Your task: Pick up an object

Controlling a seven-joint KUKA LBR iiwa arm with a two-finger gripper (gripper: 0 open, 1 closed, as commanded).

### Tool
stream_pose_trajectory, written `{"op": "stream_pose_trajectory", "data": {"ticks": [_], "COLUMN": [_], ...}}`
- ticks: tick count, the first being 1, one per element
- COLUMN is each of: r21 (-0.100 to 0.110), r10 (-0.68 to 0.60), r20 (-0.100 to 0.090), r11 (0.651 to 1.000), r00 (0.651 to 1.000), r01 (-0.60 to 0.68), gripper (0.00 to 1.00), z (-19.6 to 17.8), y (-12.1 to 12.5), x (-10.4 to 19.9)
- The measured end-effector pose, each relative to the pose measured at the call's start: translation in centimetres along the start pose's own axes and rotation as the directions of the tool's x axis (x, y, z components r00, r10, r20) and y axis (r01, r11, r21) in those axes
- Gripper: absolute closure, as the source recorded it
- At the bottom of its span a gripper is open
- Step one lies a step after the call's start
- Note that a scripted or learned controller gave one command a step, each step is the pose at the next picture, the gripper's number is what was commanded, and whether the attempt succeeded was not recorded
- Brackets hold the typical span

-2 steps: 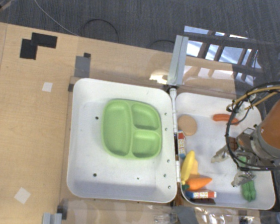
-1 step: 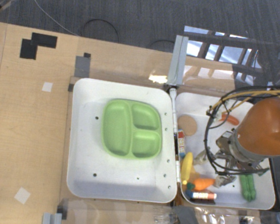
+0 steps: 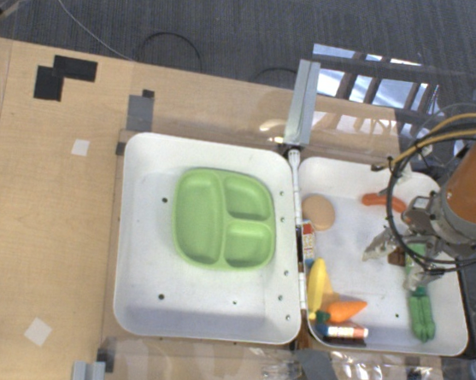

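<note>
A camera is looking down at a slant on a wooden bench that is carrying two shallow white bins side by side. The left bin [image 3: 135, 293] is holding a light green divided plate [image 3: 222, 219], which is lying flat near the middle.

The right bin [image 3: 349, 233] is serving as the landmark here. Along its left wall, a tan round object [image 3: 319, 211] is sitting toward the far end, and a yellow banana [image 3: 318, 284] is lying closer to the near end. Just beside the banana, an orange carrot [image 3: 345, 310] is resting, with a small marker [image 3: 346, 331] lying against the bin's near wall. A green vegetable [image 3: 421, 317] is lying in the bin's near right corner. A thin orange item [image 3: 376, 199] is sitting toward the bin's far wall.

The grey arm with its orange band is reaching over the right side of this bin, and the gripper [image 3: 404, 251] is hanging low above the bin floor, just beyond the green vegetable. Its fingers are standing spread apart with nothing between them.
</note>
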State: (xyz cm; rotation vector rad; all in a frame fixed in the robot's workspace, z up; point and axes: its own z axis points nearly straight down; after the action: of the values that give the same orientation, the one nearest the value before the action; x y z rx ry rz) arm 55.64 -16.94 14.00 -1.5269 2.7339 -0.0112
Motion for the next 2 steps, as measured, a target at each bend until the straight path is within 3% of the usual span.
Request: {"op": "stream_pose_trajectory", "data": {"ticks": [1, 2], "r21": [0.001, 0.005], "r10": [-0.042, -0.078], "r20": [0.002, 0.003], "r11": [0.999, 0.997], "r00": [0.999, 0.997], "r01": [0.042, 0.078], "gripper": [0.00, 0.00], "z": [5.0, 4.9], "y": [-2.3, 0.7], "x": [1.8, 4.6]}}
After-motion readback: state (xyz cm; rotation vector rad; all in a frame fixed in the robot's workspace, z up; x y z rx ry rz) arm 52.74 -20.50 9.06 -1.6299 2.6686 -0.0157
